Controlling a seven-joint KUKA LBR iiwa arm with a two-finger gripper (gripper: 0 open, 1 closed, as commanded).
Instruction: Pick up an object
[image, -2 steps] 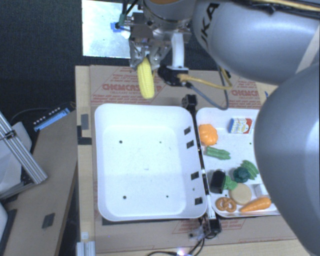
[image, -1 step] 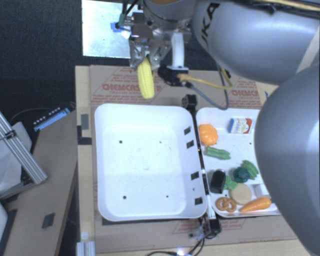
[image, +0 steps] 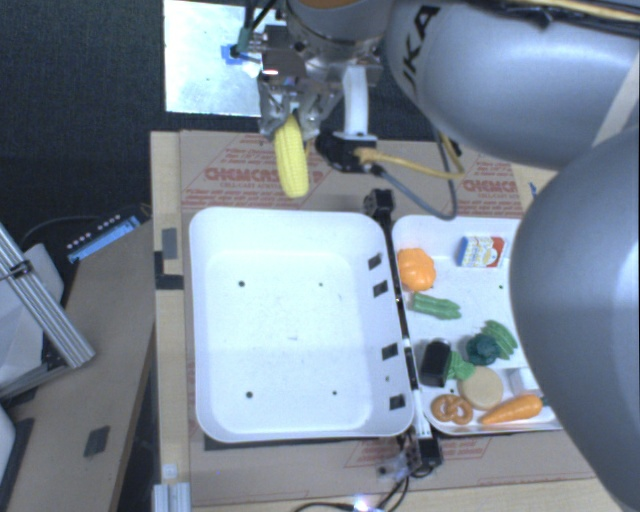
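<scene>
Yellow corn (image: 291, 160) hangs from the claw (image: 290, 112), its top pinched between the fingers, high above the table past the far rim of the left bin (image: 215, 300). The grip looks shallow, right at the cob's end, so I'd carry it slowly and level; a jerk could swing it loose. Over in the right bin (image: 505, 285) lie the orange (image: 416, 268), a green pod (image: 436, 306), a pretzel (image: 449, 408) and a carrot (image: 512, 408), well apart from the arm.
</scene>
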